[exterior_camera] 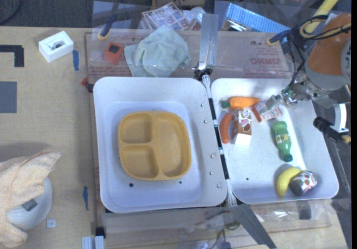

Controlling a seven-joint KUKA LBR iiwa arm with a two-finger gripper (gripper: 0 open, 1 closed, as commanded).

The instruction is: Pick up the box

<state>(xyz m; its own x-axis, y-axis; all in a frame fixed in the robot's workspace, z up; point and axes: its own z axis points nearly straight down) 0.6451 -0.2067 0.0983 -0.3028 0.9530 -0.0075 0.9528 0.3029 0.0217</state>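
The box (pixel 243 125) is a small brown and white carton. It lies in the right bin (pixel 318 156), near the bin's upper left. One orange carrot (pixel 244 102) rests just behind it and another carrot (pixel 225 128) lies along its left side. My gripper (pixel 288 97) hangs over the far right part of that bin, up and to the right of the box and well apart from it. A small red and white packet (pixel 268 111) lies just left of the gripper tip, between it and the box.
A green bottle (pixel 282 140) lies right of the box. A banana (pixel 286 180) and a can (pixel 304 182) sit at the bin's front right. The left bin (pixel 106 130) holds a yellow divided plate (pixel 154 144). Cloths and clutter lie behind the bins.
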